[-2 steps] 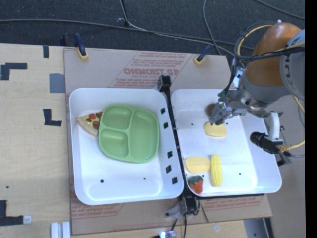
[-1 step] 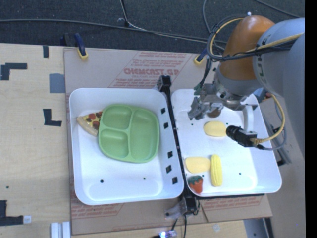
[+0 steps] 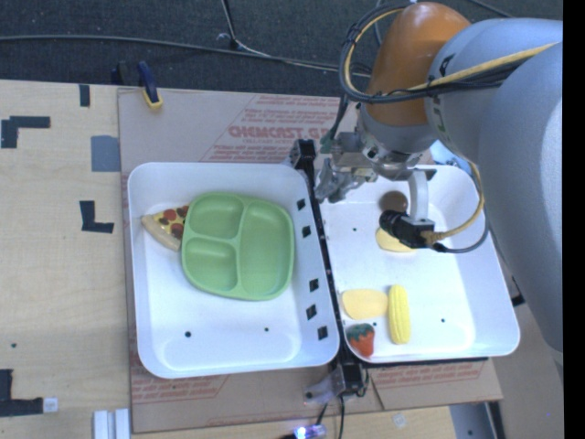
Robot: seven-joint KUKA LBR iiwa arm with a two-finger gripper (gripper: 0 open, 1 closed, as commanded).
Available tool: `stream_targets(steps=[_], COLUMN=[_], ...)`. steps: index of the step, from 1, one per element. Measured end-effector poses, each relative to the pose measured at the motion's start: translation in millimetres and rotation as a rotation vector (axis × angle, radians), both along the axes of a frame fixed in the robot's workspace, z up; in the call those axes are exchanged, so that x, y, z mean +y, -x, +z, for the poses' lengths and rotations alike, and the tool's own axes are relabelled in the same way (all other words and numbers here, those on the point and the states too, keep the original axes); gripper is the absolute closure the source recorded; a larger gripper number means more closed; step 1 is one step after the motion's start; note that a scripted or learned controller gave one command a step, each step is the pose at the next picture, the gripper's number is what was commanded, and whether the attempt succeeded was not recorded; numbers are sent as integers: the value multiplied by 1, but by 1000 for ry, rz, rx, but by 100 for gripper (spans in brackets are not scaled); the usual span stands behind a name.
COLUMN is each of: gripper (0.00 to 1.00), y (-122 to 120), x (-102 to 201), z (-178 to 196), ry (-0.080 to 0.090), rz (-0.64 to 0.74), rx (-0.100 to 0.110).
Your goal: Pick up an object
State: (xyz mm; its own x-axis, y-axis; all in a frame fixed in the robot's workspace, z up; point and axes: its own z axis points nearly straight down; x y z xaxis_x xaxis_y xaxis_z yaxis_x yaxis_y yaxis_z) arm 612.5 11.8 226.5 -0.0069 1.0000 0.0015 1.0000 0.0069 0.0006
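Now | left bin [image 3: 228, 341]: green plate [image 3: 239, 245], pizza slice [image 3: 164, 225] | right bin [image 3: 452, 337]: corn [image 3: 398, 314], red fruit [image 3: 363, 339] | gripper [image 3: 343, 181]: state unclear

Two white bins [image 3: 219, 350] [image 3: 475, 332], one green plate [image 3: 239, 245], one pizza slice [image 3: 166, 225], one corn cob [image 3: 398, 314], one red fruit [image 3: 363, 340], two yellow pieces [image 3: 364, 303] [image 3: 391, 241]

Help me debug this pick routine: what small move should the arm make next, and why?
Probably slide the gripper toward the corn cob in the right bin. The gripper hangs at that bin's far left corner, with no object seen in it, while the corn lies apart from the walls with bare floor on its right.
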Motion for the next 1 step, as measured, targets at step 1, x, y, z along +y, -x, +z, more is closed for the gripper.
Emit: stream_targets(steps=[1], gripper=[100], y=[-11], x=[48], z=[-9], ry=[1], rz=[-1], rx=[2])
